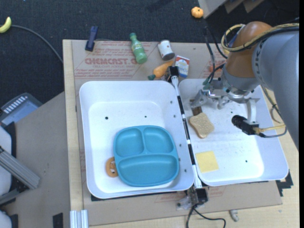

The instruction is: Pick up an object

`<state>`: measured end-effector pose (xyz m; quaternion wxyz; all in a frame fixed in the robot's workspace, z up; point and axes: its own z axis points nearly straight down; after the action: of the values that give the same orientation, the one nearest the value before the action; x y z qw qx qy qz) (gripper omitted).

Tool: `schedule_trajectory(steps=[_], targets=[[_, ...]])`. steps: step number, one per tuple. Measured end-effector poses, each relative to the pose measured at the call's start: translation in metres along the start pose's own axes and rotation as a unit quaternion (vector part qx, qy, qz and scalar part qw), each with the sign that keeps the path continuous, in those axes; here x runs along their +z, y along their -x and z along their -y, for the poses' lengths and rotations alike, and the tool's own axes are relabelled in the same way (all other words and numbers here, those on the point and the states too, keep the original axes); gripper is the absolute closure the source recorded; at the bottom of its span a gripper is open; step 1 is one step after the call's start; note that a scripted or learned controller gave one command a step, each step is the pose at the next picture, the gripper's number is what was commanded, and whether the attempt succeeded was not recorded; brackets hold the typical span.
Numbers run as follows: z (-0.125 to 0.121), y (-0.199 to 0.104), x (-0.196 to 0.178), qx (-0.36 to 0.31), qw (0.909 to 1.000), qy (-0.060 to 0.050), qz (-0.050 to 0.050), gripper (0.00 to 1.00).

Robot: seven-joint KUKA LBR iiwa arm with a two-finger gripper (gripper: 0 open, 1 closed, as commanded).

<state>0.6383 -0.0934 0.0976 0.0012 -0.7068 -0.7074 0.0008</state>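
Low over the far left part of the right bin, near the divider between the two bins: the gripper, hanging from the grey arm with its orange band on the right. Whether spread or pressed together, impossible to tell from this slanted view; nothing visibly pinched. Just beside and toward the near edge, almost under the tool: a bread slice, tan, lying flat, long axis running diagonally from the divider toward the bin's middle. Judged the nearest candidate, needing only a short shift toward the camera and a drop. Farther along the same line, near the front: a flat yellow cheese slice, well apart from the tool. Across the divider in the left bin: a blue compartment plate with a small pretzel touching its left rim, farther still.
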Motion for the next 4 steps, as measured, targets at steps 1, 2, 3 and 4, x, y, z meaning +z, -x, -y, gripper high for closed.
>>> schedule_trajectory(steps=[1, 2, 3, 4], targets=[[-0.001, 0.0, -0.011, 0.0, 1.0, 0.002, 0.0, 1.0], [0.068, 0.057, 0.013, 0.001, 1.0, 0.0, 0.001, 1.0], [0.068, 0.057, 0.013, 0.001, 1.0, 0.001, 0.0, 0.0], [-0.023, 0.021, 0.012, 0.0, 1.0, 0.002, 0.0, 0.0]])
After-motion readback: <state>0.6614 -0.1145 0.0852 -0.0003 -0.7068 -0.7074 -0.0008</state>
